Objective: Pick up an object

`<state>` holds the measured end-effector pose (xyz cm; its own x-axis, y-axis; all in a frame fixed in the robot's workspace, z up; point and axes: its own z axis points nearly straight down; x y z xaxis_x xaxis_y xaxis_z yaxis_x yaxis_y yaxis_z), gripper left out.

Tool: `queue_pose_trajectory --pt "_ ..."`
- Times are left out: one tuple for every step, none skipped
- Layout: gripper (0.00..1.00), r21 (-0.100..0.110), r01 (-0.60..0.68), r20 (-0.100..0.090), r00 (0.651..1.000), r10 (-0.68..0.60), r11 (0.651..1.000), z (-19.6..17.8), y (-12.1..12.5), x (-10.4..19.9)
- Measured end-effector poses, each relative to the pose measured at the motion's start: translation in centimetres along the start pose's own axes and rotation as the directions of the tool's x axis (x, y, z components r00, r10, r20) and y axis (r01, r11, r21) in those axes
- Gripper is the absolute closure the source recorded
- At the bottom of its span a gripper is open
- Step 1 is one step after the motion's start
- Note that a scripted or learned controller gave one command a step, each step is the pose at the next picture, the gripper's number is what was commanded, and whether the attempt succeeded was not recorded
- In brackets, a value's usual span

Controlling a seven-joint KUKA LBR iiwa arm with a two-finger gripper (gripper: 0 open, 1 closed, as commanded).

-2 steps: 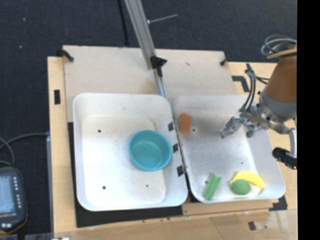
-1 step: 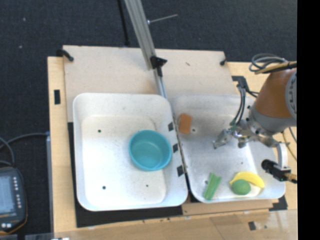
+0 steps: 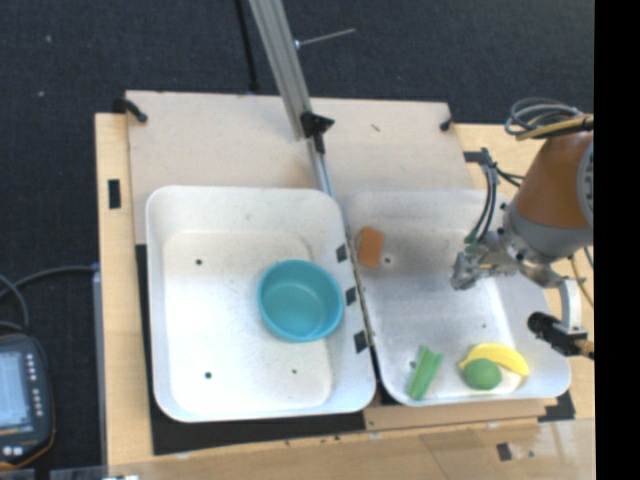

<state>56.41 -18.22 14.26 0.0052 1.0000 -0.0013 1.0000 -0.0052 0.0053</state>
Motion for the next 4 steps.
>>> queue_pose_trajectory --pt "1.0 -0.003 0.0 0.002 1.0 0.0 1.0 -6.1 -0.5 -0.6" --pt "1.0 -0.002 0.009 0.001 1.0 -0.009 1.0 -11.0 0.2 0.1" --pt "1.0 -0.001 0.009 0.0 1.0 -0.009 1.0 -14.6 0.4 0.0" --pt "1.0 0.003 0.013 -0.001 1.0 -0.013 1.0 -13.8 0.4 6.0"
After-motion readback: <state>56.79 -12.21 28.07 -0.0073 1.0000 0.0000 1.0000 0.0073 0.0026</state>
